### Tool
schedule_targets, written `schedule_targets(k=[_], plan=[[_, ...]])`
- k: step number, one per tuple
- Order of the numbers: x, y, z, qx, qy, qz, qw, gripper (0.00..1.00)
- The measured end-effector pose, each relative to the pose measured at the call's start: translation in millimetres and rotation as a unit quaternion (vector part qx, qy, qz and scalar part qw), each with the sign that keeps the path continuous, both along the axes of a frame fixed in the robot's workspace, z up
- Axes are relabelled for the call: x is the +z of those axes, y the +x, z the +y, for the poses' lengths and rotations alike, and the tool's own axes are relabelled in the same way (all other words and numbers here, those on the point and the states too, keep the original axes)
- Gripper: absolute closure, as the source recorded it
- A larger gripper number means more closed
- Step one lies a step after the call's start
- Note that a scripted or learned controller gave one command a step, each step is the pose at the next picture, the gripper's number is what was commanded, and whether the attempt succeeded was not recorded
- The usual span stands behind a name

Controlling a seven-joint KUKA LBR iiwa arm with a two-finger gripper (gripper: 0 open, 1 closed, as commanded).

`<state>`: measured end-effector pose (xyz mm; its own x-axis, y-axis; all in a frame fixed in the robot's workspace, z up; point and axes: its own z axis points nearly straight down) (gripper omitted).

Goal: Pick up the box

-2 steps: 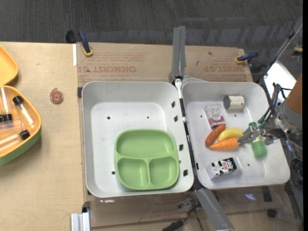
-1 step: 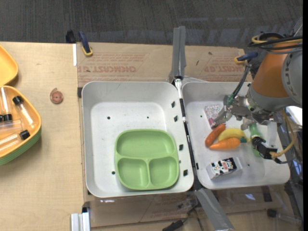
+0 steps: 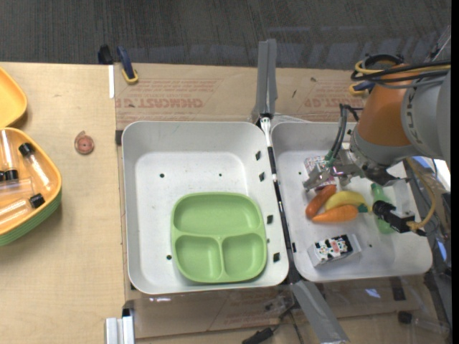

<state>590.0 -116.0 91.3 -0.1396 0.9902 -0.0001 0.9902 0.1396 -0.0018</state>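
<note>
The box [image 3: 334,250] is small and white with black markings. It lies near the front wall of the right bin [image 3: 401,264]. My gripper [image 3: 318,179] hangs low over the middle of that bin, above a small pale packet [image 3: 313,165] and the top of an orange carrot [image 3: 318,201]. It is well behind the box and apart from it. The arm's orange band [image 3: 380,117] and grey wrist come in from the right.
Between the gripper and the box lie a second carrot [image 3: 336,215] and a yellow banana [image 3: 346,200]; a green item [image 3: 381,192] lies by the right wall. The left bin [image 3: 143,192] holds a green divided plate [image 3: 219,236]. Yellow trays [image 3: 43,185] sit at far left.
</note>
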Motion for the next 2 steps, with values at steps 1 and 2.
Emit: schedule_targets(k=[1, 2], plan=[[9, 0, -1, -0.001, -0.0001, 0.0, 1.0, 1.0], [130, -17, 61, -0.087, -0.001, 0.001, 0.9962, 1.0]])
